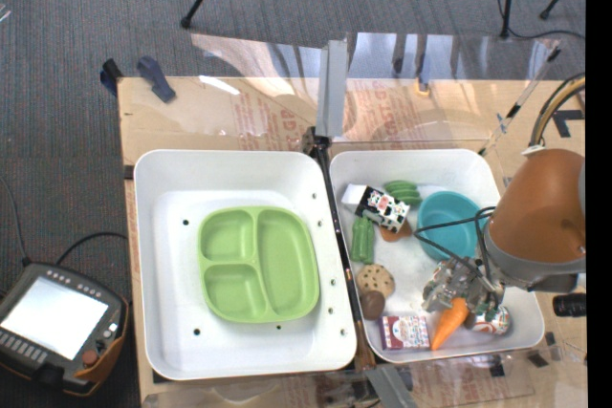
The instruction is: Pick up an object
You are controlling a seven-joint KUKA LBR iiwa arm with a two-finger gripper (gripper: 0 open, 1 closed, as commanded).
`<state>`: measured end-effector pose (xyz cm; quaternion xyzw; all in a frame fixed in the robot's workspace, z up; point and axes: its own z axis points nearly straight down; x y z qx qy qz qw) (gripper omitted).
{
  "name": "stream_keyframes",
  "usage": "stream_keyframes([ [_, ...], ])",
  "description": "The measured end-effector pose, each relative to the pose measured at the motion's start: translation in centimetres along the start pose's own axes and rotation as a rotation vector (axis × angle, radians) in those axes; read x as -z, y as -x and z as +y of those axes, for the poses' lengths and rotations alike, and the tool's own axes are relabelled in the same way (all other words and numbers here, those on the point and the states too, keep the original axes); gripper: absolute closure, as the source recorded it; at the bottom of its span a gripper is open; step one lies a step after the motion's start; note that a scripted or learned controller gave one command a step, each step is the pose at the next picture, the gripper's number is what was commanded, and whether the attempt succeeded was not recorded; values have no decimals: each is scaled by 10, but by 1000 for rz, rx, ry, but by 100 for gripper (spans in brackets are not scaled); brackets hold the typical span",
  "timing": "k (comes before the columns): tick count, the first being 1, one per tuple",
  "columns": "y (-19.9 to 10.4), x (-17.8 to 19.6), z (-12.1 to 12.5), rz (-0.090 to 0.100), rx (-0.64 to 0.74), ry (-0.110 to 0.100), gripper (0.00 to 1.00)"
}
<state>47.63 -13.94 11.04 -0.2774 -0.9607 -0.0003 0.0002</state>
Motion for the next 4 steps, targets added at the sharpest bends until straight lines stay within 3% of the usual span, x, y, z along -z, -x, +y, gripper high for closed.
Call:
stream_keyframes([
  [1,-30,-24,47,3,25,0,100],
  [2,19,-24,62,1,-257,-1,100],
  [3,119,-22,107,-3,-534,1,100],
  [4,133,131,109,-15,-427,10,100],
])
